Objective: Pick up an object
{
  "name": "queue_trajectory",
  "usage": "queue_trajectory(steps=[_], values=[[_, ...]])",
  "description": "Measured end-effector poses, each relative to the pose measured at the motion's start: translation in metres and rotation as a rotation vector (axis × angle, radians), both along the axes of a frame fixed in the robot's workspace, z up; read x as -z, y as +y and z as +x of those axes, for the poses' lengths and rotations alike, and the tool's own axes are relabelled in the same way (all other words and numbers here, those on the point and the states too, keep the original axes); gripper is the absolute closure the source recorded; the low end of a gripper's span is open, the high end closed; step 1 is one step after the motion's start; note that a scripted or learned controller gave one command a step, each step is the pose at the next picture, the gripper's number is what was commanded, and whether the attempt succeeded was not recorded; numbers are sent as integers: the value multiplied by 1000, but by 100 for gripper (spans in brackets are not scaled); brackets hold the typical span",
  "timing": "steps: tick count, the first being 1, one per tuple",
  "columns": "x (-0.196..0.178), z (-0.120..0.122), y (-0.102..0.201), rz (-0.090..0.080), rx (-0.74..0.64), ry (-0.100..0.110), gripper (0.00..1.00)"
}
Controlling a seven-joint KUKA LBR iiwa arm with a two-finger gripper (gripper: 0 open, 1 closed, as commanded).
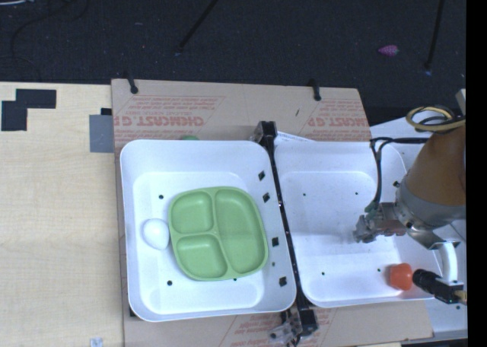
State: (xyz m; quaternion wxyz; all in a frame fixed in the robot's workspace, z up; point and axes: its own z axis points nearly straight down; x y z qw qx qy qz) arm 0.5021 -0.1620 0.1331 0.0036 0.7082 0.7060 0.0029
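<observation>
My end effector (371,227) hangs low in the right bin (327,186). I cannot tell how far open it is, and I see nothing held in it. The nearest candidate, 1 small orange object (400,276), lies by that bin's front right corner. It looks light, rounded and likely to roll, so I'd close across its middle.

Bright, even light — faint shadows, mildly soft, grainy focus.
</observation>
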Motion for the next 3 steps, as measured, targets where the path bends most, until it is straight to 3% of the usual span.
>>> queue_trajectory(steps=[1,2,3], values=[[-57,3,9,1,-5,7,100],[-75,4,8,1,-4,10,100],[-71,24,51,2,-6,12,100]])
